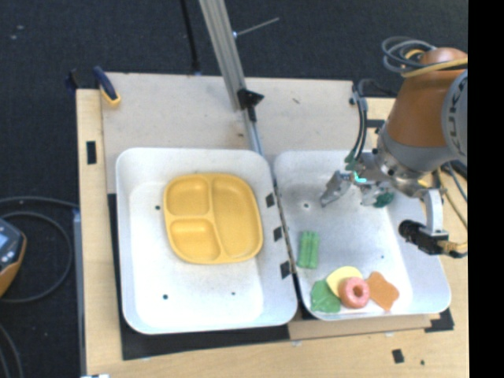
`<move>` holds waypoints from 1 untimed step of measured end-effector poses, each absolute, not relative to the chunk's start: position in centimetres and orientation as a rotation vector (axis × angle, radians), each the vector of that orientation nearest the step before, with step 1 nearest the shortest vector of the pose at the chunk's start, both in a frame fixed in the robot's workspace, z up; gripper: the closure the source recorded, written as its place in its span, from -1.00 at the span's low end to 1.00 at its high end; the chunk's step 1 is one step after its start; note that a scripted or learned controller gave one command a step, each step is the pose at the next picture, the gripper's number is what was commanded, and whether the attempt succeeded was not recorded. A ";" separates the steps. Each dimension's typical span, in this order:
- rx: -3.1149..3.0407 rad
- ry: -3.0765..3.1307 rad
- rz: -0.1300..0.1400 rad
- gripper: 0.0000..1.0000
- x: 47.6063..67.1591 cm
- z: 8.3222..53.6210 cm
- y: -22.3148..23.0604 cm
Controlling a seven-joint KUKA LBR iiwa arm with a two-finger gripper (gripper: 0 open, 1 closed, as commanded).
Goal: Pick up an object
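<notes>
Jaws (356, 186) spread, nothing between; arm (429, 116) cut off at right edge.

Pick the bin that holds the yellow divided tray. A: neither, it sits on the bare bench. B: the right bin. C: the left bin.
C: the yellow divided tray lies inside the left bin, while the toy food pieces sit in the right bin.
</notes>
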State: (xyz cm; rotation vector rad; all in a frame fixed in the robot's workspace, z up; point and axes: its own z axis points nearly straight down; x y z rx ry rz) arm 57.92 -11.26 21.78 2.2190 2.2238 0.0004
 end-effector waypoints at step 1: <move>2.218 2.224 0.001 -1.00 57.9 21.8 -11.3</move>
